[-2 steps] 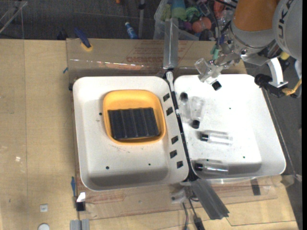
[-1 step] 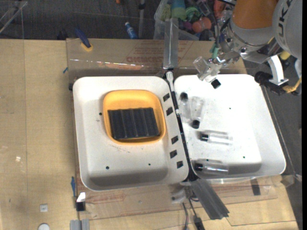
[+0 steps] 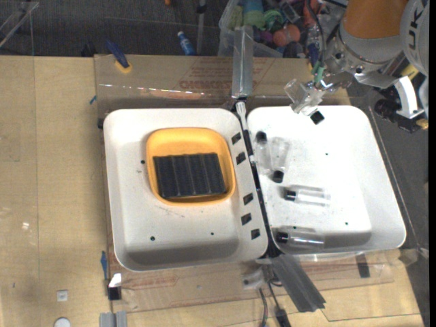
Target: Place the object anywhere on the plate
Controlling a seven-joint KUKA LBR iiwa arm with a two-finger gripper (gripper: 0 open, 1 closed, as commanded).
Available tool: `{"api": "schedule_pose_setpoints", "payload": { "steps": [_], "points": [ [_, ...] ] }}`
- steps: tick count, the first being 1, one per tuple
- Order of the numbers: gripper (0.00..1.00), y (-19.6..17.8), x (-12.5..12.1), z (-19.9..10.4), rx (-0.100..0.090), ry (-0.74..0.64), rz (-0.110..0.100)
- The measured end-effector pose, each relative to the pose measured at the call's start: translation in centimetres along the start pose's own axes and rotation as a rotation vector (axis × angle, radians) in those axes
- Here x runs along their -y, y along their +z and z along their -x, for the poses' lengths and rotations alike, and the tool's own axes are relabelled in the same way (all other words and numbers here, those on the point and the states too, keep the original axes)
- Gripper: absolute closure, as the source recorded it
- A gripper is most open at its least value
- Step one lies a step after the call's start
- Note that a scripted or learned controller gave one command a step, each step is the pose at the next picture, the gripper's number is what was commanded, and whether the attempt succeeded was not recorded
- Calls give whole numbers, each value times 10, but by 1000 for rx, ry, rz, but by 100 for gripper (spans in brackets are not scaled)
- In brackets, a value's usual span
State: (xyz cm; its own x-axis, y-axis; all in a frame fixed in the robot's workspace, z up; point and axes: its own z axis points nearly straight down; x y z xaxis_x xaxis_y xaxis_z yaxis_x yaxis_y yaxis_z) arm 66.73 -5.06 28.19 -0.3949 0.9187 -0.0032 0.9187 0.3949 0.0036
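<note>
camera view | clear vial (image 3: 304, 97), black cap | between tool (image 3: 310, 99) fingers

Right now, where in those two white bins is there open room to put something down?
The right bin is open on its right half; clear vials crowd its left side. In the left bin, the yellow plate holds a dark ridged block, leaving bare strips along the left and front.

One fixed overhead camera, slanted down on both white bins (image 3: 310, 240), arm (image 3: 371, 9) from right.
</note>
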Motion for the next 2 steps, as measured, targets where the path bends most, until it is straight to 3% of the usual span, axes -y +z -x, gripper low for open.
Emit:
{"api": "schedule_pose_setpoints", "payload": {
  "steps": [1, 2],
  "points": [
    [100, 18, -6, -15, -4, -28, -4],
    [100, 10, 0, -1, -2, -25, 0]
  ]
}}
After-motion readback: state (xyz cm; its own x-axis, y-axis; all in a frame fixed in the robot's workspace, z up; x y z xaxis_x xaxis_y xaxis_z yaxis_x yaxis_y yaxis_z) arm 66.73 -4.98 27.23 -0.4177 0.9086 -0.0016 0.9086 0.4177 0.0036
